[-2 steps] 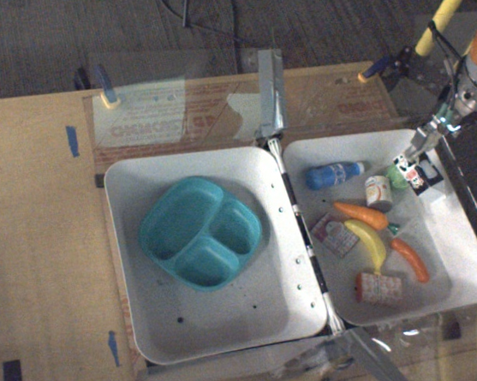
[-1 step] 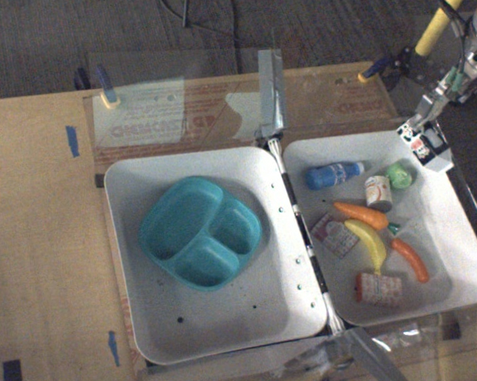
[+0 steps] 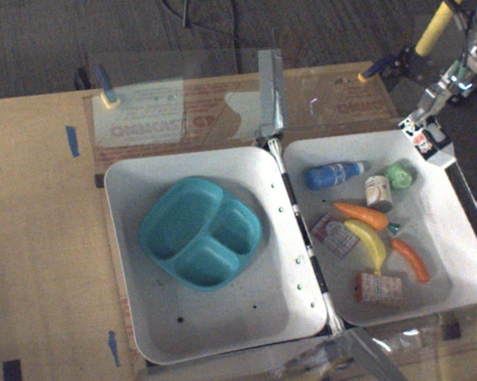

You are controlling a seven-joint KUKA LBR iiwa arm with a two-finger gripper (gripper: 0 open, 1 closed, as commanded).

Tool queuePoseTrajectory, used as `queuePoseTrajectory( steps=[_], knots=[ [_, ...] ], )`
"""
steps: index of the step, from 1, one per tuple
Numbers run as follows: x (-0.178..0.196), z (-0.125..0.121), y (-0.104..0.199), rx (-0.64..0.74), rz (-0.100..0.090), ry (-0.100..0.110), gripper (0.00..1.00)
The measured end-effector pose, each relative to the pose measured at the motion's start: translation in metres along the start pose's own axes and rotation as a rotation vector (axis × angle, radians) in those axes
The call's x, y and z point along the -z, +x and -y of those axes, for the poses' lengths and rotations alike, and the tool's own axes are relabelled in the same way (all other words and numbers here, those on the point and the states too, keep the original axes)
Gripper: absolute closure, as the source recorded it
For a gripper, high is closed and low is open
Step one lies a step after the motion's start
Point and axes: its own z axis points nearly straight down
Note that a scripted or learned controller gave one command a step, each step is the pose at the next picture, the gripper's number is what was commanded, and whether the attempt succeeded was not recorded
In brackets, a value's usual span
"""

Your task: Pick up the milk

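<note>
My gripper (image 3: 422,133) hangs over the far right corner of the right bin (image 3: 472,234), on the grey arm coming in from the upper right. At its tip is a small white, red and black piece, and I cannot tell whether that is part of the gripper or a thing it holds. A reddish and white carton-like box (image 3: 378,287), possibly the milk, lies on its side at the front of the right bin, well away from the gripper. A small white can (image 3: 377,190) stands near the bin's middle.
The right bin also holds a blue bottle (image 3: 333,174), a green piece (image 3: 401,176), a carrot (image 3: 360,213), a banana (image 3: 369,243), an orange piece (image 3: 410,260) and a pink packet (image 3: 335,235). A teal divided plate (image 3: 199,231) lies in the left bin (image 3: 141,309).
</note>
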Motion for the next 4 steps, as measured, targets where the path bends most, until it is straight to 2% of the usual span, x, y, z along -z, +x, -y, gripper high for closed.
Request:
queuePoseTrajectory(
  steps=[1, 2, 3, 4],
  knots=[
    [0.012, -0.002, 0.0, 0.002, 0.006, -0.004, 1.0],
    [0.037, -0.002, 0.004, 0.15, -0.005, 0.002, 1.0],
    [0.055, 0.003, 0.004, 0.43, -0.005, 0.0, 1.0],
    [0.068, 0.041, 0.022, 0.605, -0.01, 0.002, 1.0]
  ],
)
